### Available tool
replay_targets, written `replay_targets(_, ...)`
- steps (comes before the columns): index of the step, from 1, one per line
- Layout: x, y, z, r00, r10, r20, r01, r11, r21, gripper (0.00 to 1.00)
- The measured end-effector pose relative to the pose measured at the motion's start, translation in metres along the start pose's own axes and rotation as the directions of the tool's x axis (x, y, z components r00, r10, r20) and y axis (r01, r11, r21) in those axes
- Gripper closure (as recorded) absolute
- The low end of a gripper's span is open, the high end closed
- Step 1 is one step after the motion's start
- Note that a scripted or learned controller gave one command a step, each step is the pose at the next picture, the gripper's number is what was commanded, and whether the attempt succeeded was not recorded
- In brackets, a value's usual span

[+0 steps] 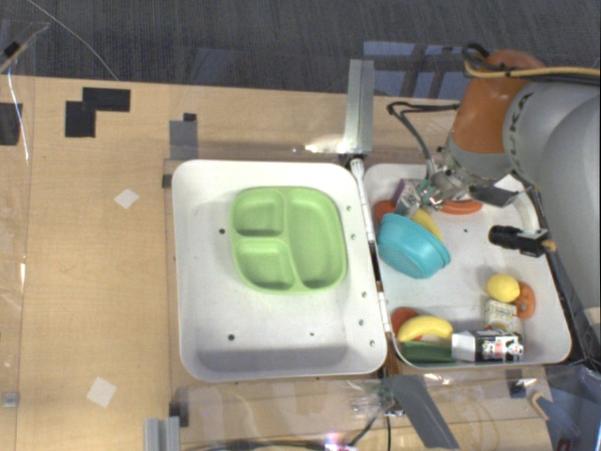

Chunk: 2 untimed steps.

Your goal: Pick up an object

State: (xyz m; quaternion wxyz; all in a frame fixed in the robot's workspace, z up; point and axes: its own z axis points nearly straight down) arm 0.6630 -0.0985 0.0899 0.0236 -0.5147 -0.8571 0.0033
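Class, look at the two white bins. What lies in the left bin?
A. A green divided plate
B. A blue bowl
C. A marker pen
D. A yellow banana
A: the green divided plate lies alone in the left bin, while the blue bowl, banana and marker pen are in the right bin.

Small bottle (488, 347) label, print too small to read
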Motion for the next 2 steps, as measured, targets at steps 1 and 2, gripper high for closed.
replay_targets(1,-0.006,0.001,-0.013,1.000,-0.005,0.029,0.005,1.000,-0.016,1.00)
replay_targets(2,0.095,0.042,-0.099,0.972,0.235,0.029,-0.233,0.971,-0.052,1.00)
